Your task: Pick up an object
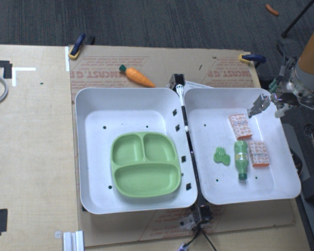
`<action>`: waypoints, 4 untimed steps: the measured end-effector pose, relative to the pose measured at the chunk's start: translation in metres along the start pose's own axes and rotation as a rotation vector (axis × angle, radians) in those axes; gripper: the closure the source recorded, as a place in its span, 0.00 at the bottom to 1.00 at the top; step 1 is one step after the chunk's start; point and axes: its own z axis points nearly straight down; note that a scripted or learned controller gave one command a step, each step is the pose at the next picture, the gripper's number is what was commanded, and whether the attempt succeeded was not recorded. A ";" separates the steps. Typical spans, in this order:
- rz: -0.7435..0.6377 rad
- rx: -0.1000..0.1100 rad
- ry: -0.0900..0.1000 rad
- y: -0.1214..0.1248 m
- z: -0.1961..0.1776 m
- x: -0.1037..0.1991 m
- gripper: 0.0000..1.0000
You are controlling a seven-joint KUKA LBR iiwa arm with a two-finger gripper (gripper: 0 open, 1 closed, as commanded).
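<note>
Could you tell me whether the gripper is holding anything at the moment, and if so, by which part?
Nothing is held. The gripper hangs over the right bin's far right corner, with nothing between its fingers.

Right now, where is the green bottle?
The green bottle lies in the right bin, between a small green toy and a red-and-white packet.

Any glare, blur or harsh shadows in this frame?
Camera view: lighting even and soft, with faint shadows inside the left bin and right bin; no glare hotspots on the white plastic; green plate and bottle reasonably sharp; the hand at the right looks slightly soft.
</note>
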 end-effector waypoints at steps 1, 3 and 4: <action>0.048 -0.001 -0.001 0.029 0.099 0.030 0.00; 0.045 -0.002 -0.002 0.030 0.089 0.030 0.00; -0.441 -0.011 -0.009 0.009 0.106 0.018 0.00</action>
